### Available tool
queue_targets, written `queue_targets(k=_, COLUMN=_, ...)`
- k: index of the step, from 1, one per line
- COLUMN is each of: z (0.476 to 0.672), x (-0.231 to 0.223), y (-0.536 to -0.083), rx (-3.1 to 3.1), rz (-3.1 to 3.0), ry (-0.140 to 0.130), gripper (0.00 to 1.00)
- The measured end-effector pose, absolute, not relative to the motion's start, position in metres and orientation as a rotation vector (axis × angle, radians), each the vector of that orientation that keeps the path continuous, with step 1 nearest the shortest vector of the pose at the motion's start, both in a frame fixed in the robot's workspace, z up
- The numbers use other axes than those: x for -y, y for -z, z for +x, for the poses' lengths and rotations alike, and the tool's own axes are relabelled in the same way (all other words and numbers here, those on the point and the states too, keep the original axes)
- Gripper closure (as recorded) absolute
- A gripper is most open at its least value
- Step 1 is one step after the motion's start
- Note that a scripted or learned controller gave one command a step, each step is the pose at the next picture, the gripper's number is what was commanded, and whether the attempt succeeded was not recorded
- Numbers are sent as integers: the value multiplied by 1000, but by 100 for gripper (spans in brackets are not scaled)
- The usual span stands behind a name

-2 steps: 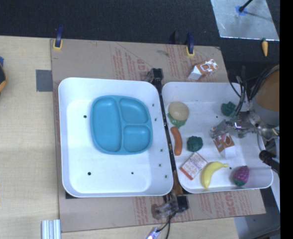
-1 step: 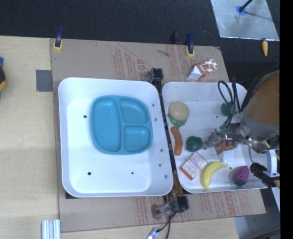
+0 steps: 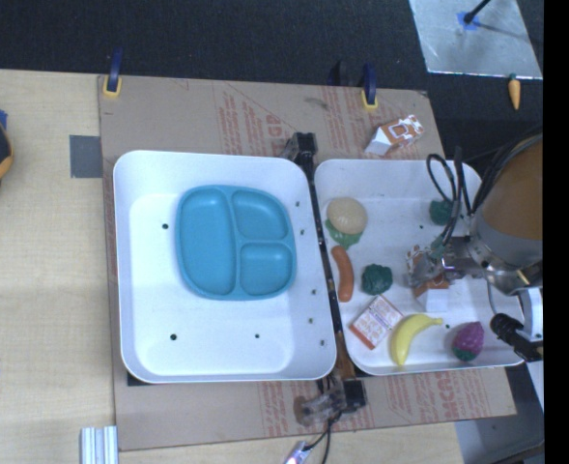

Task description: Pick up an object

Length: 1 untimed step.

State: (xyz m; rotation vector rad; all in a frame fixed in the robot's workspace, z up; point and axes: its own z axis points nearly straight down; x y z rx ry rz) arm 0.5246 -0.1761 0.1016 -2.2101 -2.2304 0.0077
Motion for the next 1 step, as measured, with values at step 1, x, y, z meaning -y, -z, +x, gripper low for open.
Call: queue_targets(k=1, z=518, x=71, y=-192, rx=2228, rz=-2212, ry=-3, gripper=100)
